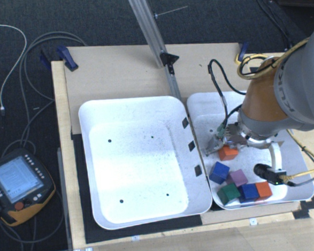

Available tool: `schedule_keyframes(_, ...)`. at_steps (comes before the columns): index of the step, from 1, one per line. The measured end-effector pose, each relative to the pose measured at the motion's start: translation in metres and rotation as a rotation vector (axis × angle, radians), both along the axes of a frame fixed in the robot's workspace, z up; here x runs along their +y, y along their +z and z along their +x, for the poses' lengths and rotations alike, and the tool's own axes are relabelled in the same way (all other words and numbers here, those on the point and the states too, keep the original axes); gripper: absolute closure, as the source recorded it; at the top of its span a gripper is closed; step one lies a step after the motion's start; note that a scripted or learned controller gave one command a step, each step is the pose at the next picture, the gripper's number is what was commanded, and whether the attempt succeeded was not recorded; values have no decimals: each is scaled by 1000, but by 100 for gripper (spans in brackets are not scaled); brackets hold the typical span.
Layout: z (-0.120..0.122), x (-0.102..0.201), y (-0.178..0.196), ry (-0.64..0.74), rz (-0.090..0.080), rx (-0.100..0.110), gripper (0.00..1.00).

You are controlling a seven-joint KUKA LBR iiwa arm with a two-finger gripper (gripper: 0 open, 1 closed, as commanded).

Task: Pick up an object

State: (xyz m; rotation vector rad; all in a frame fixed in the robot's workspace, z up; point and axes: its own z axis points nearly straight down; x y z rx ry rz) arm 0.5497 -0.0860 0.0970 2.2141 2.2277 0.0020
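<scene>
The gripper (226,142) hangs low in the right bin (198,106), under the grey wrist with its orange band, and the orange block (228,153) lies just beneath and on the near side of it, seemingly touching the tool's tip. Whether the tool grasps anything cannot be told from this view, for the wrist hides its end. Six blocks lie in the right bin: two orange, two blue, one purple and one green. Nearer than the first orange block sits a blue block (220,172), then the purple block (238,177), the green block (230,193), a second blue block (250,192) and a second orange block (264,190), clustered at the near edge. The left bin (132,161) stands alongside, touching the right one.
</scene>
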Motion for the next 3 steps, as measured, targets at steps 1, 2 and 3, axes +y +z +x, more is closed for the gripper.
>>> schedule_keyframes(1, -1, -3, 13, -5, 0, -2, 100)
schedule_keyframes(2, -36, 80, 107, 3, 3, -5, 100)
schedule_keyframes(3, 7, 150, 102, 3, 3, -1, 100)
